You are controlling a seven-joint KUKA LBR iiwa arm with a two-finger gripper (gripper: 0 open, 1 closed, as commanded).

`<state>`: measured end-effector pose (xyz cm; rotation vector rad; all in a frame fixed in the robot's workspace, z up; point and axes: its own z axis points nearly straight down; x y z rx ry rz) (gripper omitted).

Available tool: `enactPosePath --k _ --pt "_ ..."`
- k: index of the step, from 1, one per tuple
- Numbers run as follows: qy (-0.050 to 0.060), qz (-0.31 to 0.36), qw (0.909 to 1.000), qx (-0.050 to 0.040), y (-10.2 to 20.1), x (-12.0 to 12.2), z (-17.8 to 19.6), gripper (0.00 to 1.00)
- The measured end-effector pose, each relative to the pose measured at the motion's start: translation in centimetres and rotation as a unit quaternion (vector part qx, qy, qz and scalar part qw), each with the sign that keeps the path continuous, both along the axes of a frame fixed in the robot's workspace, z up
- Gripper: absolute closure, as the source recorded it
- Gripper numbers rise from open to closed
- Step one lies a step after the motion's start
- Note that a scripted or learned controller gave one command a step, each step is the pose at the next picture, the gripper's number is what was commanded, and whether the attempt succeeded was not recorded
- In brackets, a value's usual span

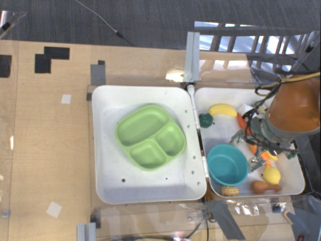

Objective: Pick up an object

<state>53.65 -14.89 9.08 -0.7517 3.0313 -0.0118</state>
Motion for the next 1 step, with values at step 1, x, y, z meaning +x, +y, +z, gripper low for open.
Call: enactPosePath --k 1 --pt "-0.010 0.002 0.9999 -0.0019 0.03 0.65 1.43 1.00"
